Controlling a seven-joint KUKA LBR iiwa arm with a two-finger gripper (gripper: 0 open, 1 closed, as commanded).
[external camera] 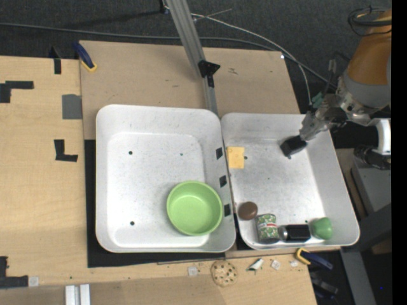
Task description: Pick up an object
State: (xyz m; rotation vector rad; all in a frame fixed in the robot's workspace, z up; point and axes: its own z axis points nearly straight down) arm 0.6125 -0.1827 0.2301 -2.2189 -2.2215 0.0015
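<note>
My gripper (304, 135) hangs over the far right part of the right bin (280, 176), pointing down and left, with nothing seen in it. A flat yellow block (236, 157) lies near that bin's left wall. Along its front edge sit a small brown round thing (247, 210), a green-labelled can (266, 228), a black oblong thing (296, 233) and a green rounded thing (322, 228). The gripper is well away from all of them. In the left bin (127, 170), a light green bowl (194, 208) stands at the front right corner.
A grey metal post (191, 37) slants down to the gap between the bins at the back. In front of the bins on the bench lie a cookie (222, 272), small scraps (256, 265) and a yellow-and-blue clamp (311, 257).
</note>
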